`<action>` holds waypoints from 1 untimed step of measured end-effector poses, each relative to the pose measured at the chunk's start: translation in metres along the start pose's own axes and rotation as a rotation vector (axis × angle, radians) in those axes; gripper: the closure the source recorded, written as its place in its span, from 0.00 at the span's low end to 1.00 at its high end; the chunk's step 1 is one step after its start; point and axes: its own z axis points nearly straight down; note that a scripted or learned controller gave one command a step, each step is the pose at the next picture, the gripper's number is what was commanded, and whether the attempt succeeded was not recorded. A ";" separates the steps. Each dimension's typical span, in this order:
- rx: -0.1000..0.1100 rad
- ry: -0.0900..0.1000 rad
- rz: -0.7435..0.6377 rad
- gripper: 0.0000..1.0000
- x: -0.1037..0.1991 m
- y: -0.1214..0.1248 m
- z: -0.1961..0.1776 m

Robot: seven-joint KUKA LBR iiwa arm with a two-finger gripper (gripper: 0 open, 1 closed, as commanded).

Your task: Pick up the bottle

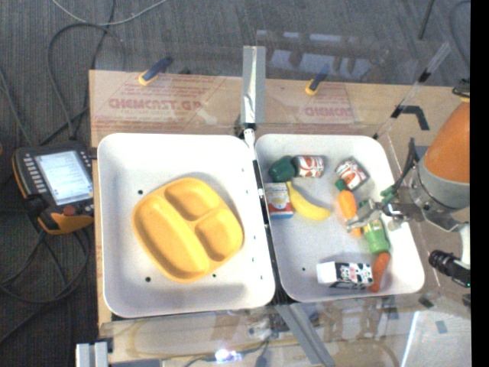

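Your two-finger gripper (370,216) hangs low over the right white bin (325,277), its metal tips at the neck end of the small green plastic bottle (377,238); the bottle lies on the bin floor directly under and just toward the near wall from the tips; whether the fingers are spread or pressed together you cannot tell from this slant; nothing is lifted, so judge the pick not yet made; closing and raising remain. Just beside the tips on the far side lies an orange carrot (348,202); past the bottle, another carrot (380,270) and a white milk carton (343,273); well off to the far side, a yellow divided plate (189,227) sits in the other bin.
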 end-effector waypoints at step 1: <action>-0.004 0.005 -0.002 0.00 -0.030 0.016 0.087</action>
